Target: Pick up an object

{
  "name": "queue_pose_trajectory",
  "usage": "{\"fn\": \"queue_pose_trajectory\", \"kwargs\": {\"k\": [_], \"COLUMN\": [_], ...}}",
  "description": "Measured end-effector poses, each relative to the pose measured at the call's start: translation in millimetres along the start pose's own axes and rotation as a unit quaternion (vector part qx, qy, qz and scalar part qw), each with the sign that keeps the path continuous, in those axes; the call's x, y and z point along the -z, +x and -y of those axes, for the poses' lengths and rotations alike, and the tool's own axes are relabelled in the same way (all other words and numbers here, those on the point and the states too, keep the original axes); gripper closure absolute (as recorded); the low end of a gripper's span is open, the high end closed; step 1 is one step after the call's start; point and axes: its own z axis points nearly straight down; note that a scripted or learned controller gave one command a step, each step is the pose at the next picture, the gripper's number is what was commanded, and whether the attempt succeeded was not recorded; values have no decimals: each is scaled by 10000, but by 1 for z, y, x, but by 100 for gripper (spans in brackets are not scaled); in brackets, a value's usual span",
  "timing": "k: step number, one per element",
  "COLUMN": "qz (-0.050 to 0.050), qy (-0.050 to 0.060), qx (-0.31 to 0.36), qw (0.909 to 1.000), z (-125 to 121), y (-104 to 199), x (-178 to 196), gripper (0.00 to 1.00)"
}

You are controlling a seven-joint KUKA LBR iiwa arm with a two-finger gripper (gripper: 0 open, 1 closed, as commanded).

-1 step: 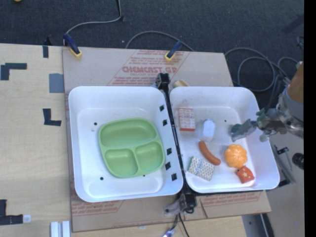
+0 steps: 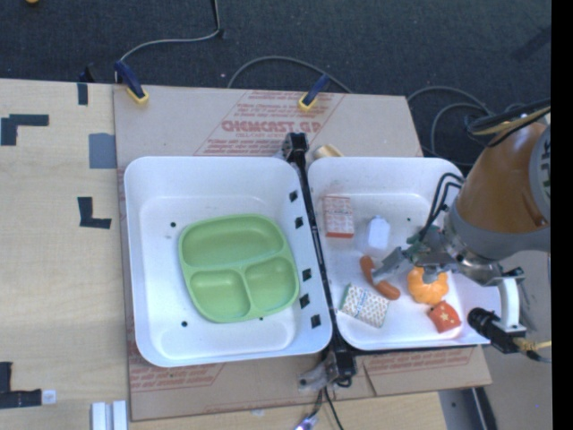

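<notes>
Dark carpet with loose cables runs behind your worktop (image 2: pixel 54 240), a pale wooden surface with a sheet of cardboard (image 2: pixel 269 124) clamped to its far edge by two yellow-and-blue clamps, probably to keep the bins from sliding. Two shallow white bins sit side by side on that cardboard. The left bin (image 2: pixel 152 195) carries a green divided plate (image 2: pixel 237 267), lying flat near its middle. The right bin (image 2: pixel 358 173) holds the pickable clutter: a small pinkish printed packet (image 2: pixel 337 216) toward the far left corner, a pale blue-white object (image 2: pixel 379 233) just beside it, a red sausage-shaped piece (image 2: pixel 380 280) in the middle, a patterned white packet (image 2: pixel 364 305) by the near left edge, an orange fruit-like toy (image 2: pixel 427 287) and a small red block (image 2: pixel 445 316) close to the near right corner.

Your arm comes in over the right edge of that bin, and the gripper (image 2: pixel 407 256) hangs low between the sausage piece and the orange toy, tilted down as if lined up for a grasp. Its fingers look spread, with one dark finger reaching toward the sausage piece, and nothing sits between them. Judging by this, you have not yet gripped anything; the sausage piece and the orange toy are your nearest candidates, and they lie near enough together that closing may nudge one aside.
</notes>
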Motion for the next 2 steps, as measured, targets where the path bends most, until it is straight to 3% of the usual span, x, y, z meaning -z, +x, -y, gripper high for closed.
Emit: {"fn": "queue_pose_trajectory", "kwargs": {"k": [1, 2], "qz": [4, 19], "qy": [-27, -36], "qx": [-3, -8], "qw": [10000, 10000], "z": [-34, -34], "y": [16, 15], "x": [-90, -81], "gripper": [0, 100]}}
